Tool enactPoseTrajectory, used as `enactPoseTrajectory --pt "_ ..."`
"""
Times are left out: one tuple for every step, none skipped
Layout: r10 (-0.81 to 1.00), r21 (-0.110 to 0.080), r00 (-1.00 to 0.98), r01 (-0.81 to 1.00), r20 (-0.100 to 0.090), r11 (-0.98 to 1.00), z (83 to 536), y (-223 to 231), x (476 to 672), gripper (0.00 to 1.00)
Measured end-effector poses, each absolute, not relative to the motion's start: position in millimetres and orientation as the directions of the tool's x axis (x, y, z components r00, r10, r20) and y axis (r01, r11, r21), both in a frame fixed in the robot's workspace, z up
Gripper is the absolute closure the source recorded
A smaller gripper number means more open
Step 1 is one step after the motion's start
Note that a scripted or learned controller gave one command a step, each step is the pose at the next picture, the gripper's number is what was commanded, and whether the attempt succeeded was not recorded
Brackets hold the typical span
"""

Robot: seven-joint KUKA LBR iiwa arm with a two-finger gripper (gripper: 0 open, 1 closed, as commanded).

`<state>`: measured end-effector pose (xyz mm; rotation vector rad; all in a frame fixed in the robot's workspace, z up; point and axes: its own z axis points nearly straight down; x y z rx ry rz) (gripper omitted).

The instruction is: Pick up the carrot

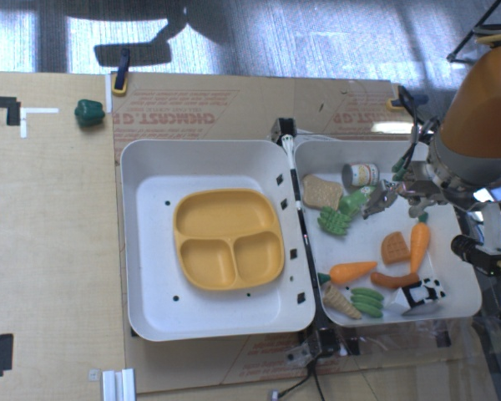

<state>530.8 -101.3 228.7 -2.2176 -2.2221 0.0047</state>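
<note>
The bench (42,249) carried 2 shallow white bins side by side. The left bin (142,249) held 1 yellow divided plate (229,239) with 3 compartments, lying flat near its centre.

The right bin (459,295) held the loose toy foods, and the arm (484,111) came in over its far right corner, orange band uppermost and cut off by the picture edge. The gripper (382,199) hung over the upper middle of the right bin, just beside a small tin can (361,175) lying on its side. Its fingers were small, dark and tangled with cables; I could not tell whether they were spread or closed, nor whether anything sat between them.

The carrot (418,246) lay in the right part of the right bin, nearly upright in the view, green top toward the arm, apart from the gripper. A second, smaller carrot (351,271) lay level, lower in the bin.

Other items: a slice of bread (321,192), a green leafy vegetable (341,215) partly under the gripper, a waffle-like cracker (394,247), a sausage (392,280), green pea pods (366,300), an ice-cream cone (341,302), and a black and white item (423,294) too small to identify.

A green pepper (89,113) sat on the bench, well apart from both bins.
</note>
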Motion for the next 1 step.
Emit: enactPoseTrajectory --pt "0.983 -0.001 -0.181 0.983 0.001 0.181 122.3 -159.5 492.2 0.0"
